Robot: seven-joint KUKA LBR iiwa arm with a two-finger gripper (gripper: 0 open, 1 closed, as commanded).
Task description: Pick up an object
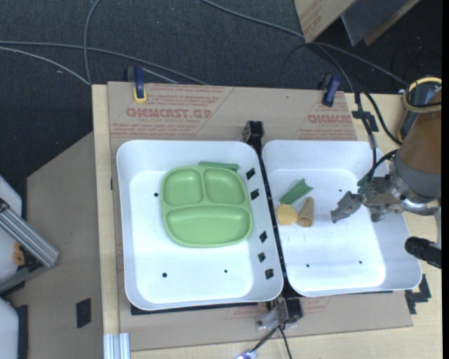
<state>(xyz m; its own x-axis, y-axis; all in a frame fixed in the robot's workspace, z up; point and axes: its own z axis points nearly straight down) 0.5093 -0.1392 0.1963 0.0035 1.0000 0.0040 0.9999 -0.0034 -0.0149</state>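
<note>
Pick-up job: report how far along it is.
Done: the gripper is over the right bin, at its right side. In hand: nothing sits between its fingers. Left: the whole pick. The green stick, yellow piece and tan cone lie on the bin floor to the gripper's left, apart from it. The green divided plate rests in the left bin.

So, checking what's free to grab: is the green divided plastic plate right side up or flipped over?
Right side up: the green divided plastic plate shows its three hollow compartments facing the camera.

Dark carpet floor (56, 105) crossed by cables (88, 42), cardboard box (323, 14) beyond.
</note>
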